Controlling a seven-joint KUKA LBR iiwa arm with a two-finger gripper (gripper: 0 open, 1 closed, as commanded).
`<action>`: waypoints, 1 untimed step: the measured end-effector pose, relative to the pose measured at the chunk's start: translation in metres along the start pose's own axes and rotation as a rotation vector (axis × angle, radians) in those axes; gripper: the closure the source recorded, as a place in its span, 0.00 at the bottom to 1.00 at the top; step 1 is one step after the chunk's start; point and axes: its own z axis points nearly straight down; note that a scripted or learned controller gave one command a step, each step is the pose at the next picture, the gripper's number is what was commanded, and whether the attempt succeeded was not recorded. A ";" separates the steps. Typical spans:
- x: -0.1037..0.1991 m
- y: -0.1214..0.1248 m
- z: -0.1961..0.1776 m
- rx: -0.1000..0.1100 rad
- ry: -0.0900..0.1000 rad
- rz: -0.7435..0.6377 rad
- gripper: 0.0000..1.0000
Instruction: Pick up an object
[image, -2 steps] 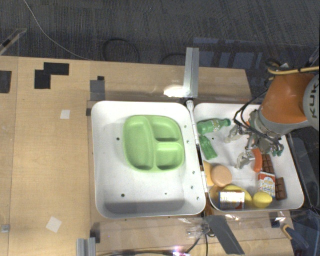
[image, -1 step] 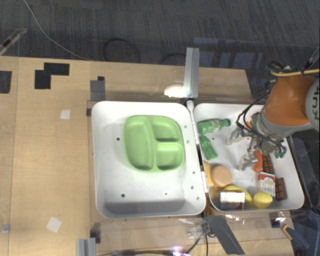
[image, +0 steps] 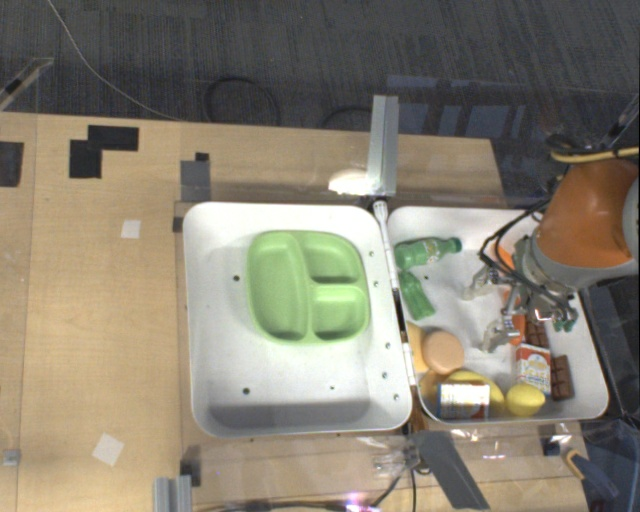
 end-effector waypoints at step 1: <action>0.036 -0.013 -0.001 0.002 -0.001 -0.288 0.00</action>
